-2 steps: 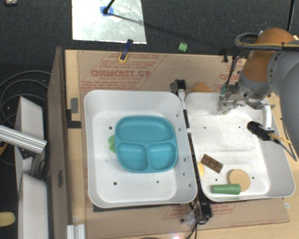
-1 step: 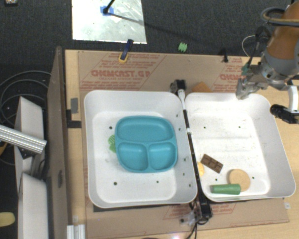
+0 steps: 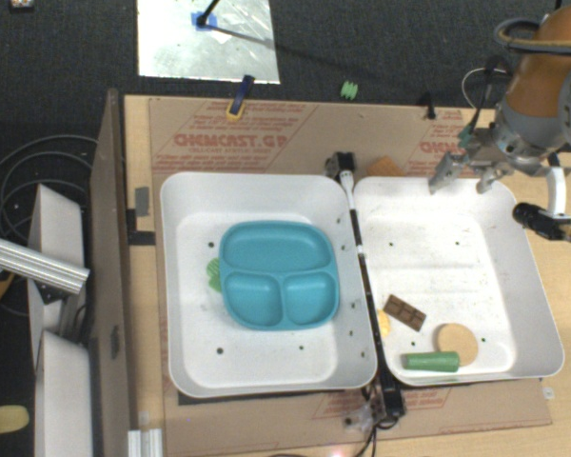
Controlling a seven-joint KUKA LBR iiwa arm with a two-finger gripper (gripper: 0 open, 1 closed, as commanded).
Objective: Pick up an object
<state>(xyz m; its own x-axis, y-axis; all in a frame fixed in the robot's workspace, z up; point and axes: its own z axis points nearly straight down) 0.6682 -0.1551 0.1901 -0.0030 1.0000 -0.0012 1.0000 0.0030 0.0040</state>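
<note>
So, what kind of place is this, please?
Probably a robotics lab test bench, not a home. A grey and orange arm reaches over two white bins on a taped cardboard sheet, holding toy items like a blue divided plate. Loose cables lie beside it.

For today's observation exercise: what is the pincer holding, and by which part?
Nothing: the pincer hangs open over the right bin's far edge, with nothing between its fingers.
</note>
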